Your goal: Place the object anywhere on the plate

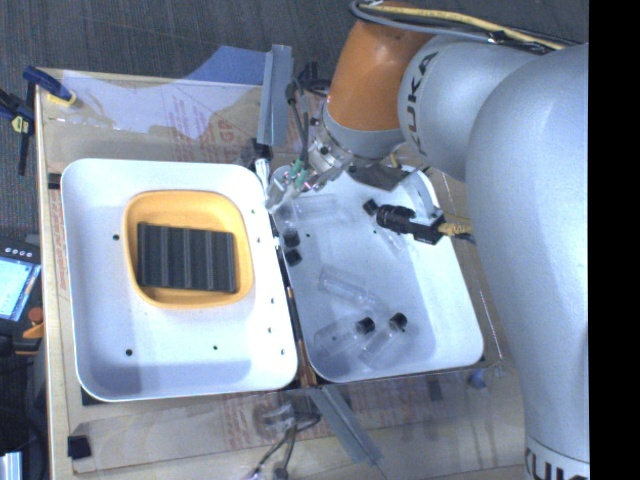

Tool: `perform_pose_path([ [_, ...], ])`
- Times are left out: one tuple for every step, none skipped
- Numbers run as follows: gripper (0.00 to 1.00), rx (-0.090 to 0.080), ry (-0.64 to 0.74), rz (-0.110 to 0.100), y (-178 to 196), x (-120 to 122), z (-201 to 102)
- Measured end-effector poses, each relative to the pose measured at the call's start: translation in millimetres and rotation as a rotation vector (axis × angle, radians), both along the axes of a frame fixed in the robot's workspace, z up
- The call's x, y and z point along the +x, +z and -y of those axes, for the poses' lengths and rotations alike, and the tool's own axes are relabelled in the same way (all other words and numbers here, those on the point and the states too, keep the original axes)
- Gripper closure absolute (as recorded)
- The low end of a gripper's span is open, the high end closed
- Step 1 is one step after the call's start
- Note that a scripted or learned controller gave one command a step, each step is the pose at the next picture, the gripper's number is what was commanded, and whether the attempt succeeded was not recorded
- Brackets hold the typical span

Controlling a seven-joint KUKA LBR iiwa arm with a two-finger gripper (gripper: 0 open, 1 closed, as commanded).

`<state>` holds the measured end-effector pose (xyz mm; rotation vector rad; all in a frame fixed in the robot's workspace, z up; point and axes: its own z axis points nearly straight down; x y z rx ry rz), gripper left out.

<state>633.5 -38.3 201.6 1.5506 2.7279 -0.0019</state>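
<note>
A yellow plate [190,208] with a dark ridged slab [188,257] on it lies in the left white bin [100,338]. In the right bin [450,308], several clear pieces lie near the front: one clear tube [345,289] and two clear pieces with black caps [365,325] [398,320]. My gripper [288,184] hangs over the right bin's far left corner, close to the wall between the bins. Something clear with a green tint shows at its tip. The grip itself is not visible.
Two small black pieces [292,247] sit against the right bin's left wall, just below the gripper. The arm's grey bulk covers the right side of the bench. A grey bar [272,93] stands behind the bins.
</note>
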Motion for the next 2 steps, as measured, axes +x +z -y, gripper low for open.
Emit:
perform_pose_path([
  [0.0, 0.001, 0.001, -0.001, -0.4, -0.1, -1.1],
  [0.0, 0.003, -0.086, -0.003, -9.8, 20.5, -66.6],
])
